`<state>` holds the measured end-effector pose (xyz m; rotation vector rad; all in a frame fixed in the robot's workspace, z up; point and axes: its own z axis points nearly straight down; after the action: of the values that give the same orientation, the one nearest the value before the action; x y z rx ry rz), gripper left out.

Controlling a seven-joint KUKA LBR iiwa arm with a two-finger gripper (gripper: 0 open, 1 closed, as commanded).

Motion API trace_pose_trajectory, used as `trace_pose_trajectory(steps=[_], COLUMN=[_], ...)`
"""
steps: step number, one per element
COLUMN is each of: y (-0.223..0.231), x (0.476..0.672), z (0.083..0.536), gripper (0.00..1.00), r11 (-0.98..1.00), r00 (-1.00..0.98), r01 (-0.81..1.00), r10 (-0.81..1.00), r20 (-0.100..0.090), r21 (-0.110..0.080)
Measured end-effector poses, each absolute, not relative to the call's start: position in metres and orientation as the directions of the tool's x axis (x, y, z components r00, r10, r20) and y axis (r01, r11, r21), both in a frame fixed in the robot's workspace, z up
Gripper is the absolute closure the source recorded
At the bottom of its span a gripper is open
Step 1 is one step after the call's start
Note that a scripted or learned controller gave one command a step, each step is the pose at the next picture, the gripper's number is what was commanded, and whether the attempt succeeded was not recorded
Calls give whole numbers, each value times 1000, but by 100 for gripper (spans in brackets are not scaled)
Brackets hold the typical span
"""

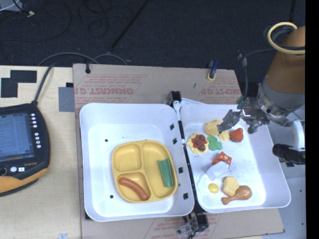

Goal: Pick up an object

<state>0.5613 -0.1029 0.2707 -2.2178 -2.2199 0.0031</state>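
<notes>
Grey two-finger gripper low at 12 o'clock of right shallow white bin, finger state impossible to tell; just beside small red plastic toy, 5 o'clock.

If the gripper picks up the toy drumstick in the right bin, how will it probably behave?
The drumstick looks like rigid moulded plastic, so probably stiff and light. Its rounded body and thin bone end suggest it may pivot or slip between the fingers.

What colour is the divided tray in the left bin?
Yellow. The divided tray shows best in the camera view, inside the left bin.
</notes>
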Motion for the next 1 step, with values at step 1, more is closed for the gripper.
trace_pose_trajectory(steps=[1], y=[-48], x=[555], z=[494], gripper=[0], r11=[5], r00=[-5], r01=[1000], r10=[1000], r20=[-1], r21=[17])
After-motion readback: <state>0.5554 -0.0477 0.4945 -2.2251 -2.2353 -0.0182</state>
